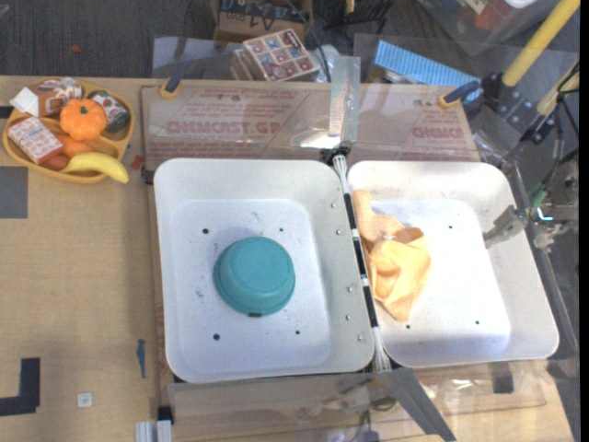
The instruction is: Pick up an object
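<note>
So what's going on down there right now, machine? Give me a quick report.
Gripper at right bin's right edge, nothing seen between fingers. Orange cloth crumpled at that bin's left side, untouched. Teal bowl upside down in left bin. Path to cloth open.

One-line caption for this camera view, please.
Teal bowl upside down in left bin; yellow-orange cloth crumpled in right bin.

Teal bowl (255, 275) in white left bin (175, 201); pale orange-yellow cloth (396, 263) in white right bin (488, 187). Orange pumpkin (84, 120) and yellow banana (97, 165) on yellow dish (18, 145). Tan bench (74, 284).
</note>
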`<move>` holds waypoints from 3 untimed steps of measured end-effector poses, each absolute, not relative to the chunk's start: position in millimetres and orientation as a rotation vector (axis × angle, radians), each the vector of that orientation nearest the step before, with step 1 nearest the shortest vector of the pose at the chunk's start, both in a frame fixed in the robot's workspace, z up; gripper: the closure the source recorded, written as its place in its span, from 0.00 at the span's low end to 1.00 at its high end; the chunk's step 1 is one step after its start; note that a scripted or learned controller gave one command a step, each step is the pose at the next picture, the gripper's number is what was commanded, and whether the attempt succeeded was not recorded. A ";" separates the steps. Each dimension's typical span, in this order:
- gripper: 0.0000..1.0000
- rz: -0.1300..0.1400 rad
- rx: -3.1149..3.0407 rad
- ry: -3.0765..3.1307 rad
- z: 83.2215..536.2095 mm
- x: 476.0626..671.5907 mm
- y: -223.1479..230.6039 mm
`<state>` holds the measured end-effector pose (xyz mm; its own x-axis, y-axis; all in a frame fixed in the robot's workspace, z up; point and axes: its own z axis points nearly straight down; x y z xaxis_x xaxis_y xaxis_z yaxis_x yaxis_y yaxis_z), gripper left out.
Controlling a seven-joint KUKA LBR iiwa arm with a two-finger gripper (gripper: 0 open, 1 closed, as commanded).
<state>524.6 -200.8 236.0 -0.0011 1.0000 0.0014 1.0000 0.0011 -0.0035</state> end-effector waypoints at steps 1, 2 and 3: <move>0.00 0.003 -2.184 -2.253 144.9 552.7 -148.7; 0.00 -0.007 -1.981 -2.449 91.0 597.1 -109.2; 1.00 -0.012 -1.984 -2.445 100.6 597.4 -108.9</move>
<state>597.4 -108.9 100.6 -0.2058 0.9786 -0.0008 0.9785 0.2058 0.0105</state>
